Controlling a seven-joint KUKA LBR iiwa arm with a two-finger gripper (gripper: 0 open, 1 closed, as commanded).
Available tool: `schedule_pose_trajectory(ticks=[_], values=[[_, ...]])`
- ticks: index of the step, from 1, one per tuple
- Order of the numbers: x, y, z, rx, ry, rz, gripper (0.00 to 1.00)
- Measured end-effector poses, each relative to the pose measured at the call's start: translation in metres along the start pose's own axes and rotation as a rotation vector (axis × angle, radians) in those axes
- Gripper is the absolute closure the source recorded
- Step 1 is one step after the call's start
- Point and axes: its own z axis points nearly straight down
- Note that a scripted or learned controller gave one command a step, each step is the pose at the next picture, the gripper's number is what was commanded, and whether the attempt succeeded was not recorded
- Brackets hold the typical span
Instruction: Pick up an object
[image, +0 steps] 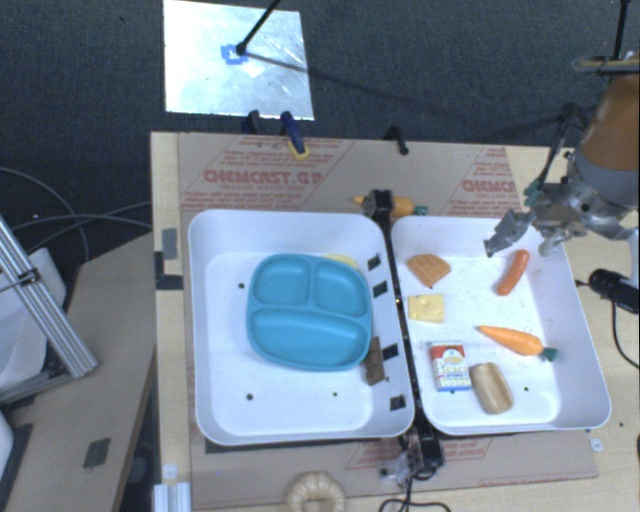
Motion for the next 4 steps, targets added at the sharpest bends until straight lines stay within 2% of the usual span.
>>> schedule_pose_trajectory(ticks=[1,2,4], values=[[0.0,0.002,-0.006,-0.011,-0.001,-0.002,0.0],[0.008,0.007,0.053,-0.006,-0.001,-0.004,0.0],[-0.005,-0.004,0.152,-0.005,-0.001,0.001,0.0]])
